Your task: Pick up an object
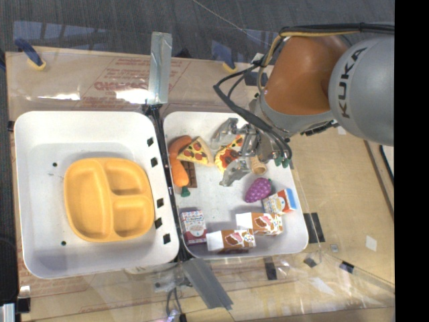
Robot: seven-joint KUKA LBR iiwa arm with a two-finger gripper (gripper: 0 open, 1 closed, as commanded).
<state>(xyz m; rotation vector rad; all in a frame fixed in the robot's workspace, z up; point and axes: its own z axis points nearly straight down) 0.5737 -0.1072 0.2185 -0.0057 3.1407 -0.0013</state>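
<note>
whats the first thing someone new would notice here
Probably the big yellow divided plate, alone in the left bin. Next, the grey and orange arm reaching in from the right, its hand low over the right bin, among toy pizza slices, a carrot, purple grapes and small cartons.

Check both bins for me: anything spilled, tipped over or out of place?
Nothing stands out. The yellow divided plate lies flat in the left bin. In the right bin, the toy food is scattered loosely: carrot, pizza slices, grapes and small cartons lying flat. The gripper is over the pizza.
</note>
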